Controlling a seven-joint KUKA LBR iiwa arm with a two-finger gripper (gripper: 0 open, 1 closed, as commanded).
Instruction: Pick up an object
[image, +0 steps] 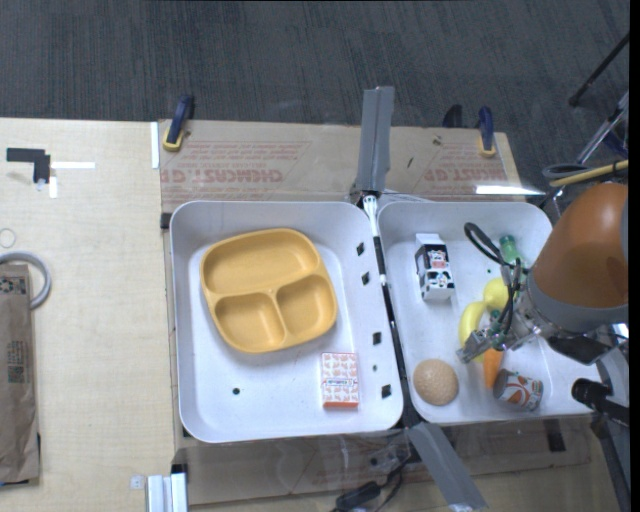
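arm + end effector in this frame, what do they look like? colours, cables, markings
The arm comes in from the right as a bulky rounded housing, orange on top, with a grey band beneath it. A black cable loops out near the wrist. The end effector is small, metallic grey with dark parts. No markings are legible at this resolution.

"CHEMCATS" reversed on cardboard sheet (262, 160)

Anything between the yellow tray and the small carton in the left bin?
No. In the camera view, bare white bin floor separates the yellow tray from the small carton.
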